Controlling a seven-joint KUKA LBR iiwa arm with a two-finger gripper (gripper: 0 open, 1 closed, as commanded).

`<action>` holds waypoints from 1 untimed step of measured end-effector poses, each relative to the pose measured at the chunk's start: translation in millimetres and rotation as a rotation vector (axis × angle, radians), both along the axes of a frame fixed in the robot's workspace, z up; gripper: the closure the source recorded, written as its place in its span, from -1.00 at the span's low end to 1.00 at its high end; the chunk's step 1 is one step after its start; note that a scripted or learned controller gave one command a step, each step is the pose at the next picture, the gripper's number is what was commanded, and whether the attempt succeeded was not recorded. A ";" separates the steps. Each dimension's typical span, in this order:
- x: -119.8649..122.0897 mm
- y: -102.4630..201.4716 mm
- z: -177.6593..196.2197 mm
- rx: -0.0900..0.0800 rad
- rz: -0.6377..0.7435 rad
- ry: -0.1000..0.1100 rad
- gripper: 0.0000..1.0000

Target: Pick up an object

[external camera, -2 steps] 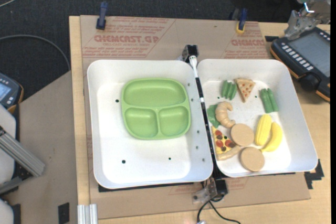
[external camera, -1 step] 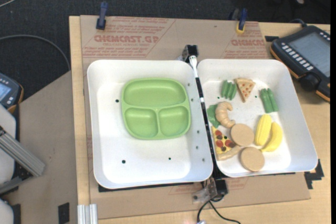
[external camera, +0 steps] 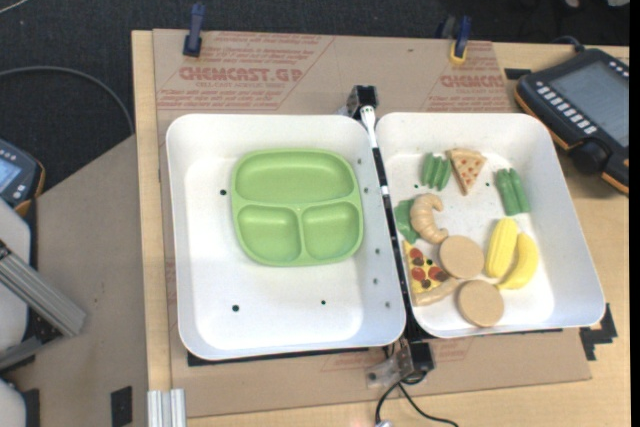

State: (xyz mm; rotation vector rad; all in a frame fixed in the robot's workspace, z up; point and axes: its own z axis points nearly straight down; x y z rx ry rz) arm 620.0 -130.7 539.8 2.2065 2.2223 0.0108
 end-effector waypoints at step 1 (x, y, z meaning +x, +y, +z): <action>-93.5 23.2 -2.6 0.004 -0.005 0.012 1.00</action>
